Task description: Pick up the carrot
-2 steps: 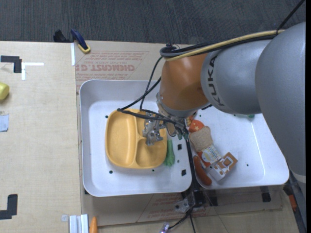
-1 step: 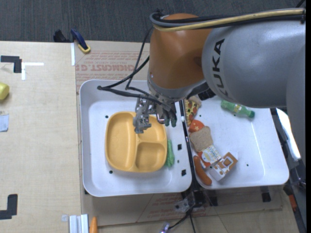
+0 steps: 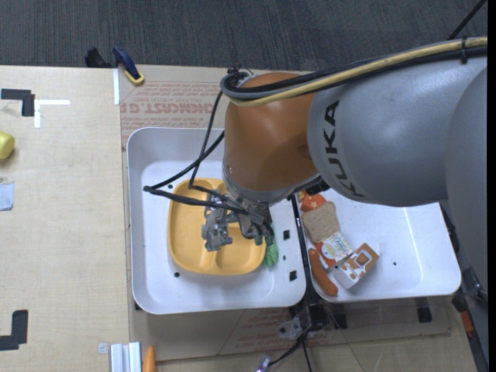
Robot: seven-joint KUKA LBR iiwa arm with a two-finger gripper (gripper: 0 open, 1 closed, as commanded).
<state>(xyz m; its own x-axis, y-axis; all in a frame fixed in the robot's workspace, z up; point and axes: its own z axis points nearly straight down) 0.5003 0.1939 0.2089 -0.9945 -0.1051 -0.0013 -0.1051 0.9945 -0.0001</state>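
Looking down past the big grey arm [image 3: 387,122] with its orange band [image 3: 267,138], the gripper [image 3: 221,231] hangs over the yellow divided plate [image 3: 190,235] in the left bin [image 3: 155,285]. Honestly can't tell how it's set or whether anything is caught in it; the whole tip is a dark tangle of metal and cables right over the plate's middle, so I'm not calling it.

The carrot itself I can't pick out for sure. Just right of the gripper, at the plate's edge, there's a bit of green leafy stuff [image 3: 270,253], which might be its top, but no orange body is visible from here.

Further right of the gripper, across the divider in the right bin [image 3: 418,270], sits a small pile: a slice of toast [image 3: 320,223], an orange-and-white little carton [image 3: 353,263] and a red sausage-shaped thing [image 3: 323,279] at the bin's near left edge, all touching or nearly so.

Both bins rest on a brown cardboard sheet [image 3: 178,103] on the pale wood bench [image 3: 62,246]. Well off to the left of the gripper there's a yellow object [image 3: 5,146] at the edge of view, and up behind the left bin a blue-and-yellow clamp [image 3: 128,64]. Beyond the bench is dark carpet [image 3: 232,14].
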